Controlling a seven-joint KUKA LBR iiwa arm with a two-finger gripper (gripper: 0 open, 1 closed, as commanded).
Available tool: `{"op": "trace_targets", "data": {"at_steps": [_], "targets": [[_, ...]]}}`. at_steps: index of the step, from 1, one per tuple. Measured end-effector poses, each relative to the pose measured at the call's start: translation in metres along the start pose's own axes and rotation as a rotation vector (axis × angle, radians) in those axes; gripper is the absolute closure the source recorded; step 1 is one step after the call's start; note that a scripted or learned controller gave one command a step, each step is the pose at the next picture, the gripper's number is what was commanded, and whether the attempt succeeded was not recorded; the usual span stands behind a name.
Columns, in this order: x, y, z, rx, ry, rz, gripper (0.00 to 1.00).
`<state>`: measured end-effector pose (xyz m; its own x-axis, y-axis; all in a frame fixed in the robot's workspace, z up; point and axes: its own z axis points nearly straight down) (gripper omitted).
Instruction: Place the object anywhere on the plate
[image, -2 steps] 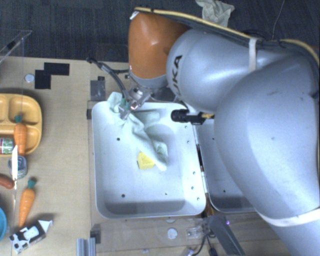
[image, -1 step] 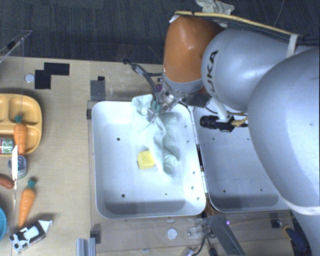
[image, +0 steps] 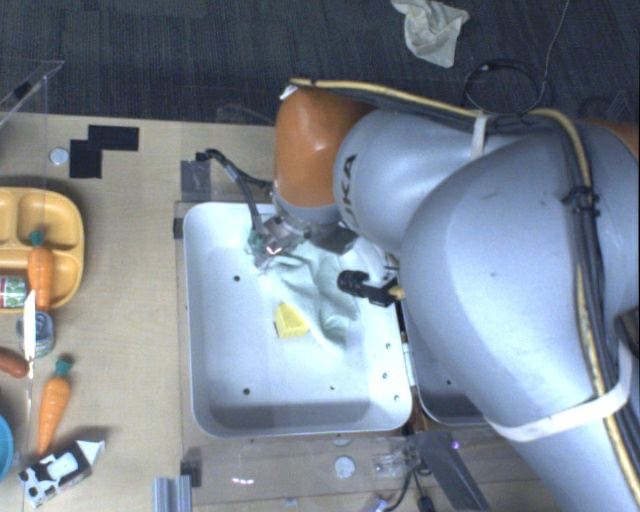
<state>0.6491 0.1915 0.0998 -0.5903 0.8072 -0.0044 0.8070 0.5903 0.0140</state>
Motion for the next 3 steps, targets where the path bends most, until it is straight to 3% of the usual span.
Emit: {"op": "trace_targets", "data": {"at_steps": [1, 2, 3], "targets": [[0.046, -0.025, -0.085, 0.006, 0.002, 0.126, 1.0], [0.048, -0.008, -0.001, 0.0, 0.002, 0.125, 1.0], [0.045, -0.031, -0.088, 0.008, 0.0, 0.717, 1.0]]}}
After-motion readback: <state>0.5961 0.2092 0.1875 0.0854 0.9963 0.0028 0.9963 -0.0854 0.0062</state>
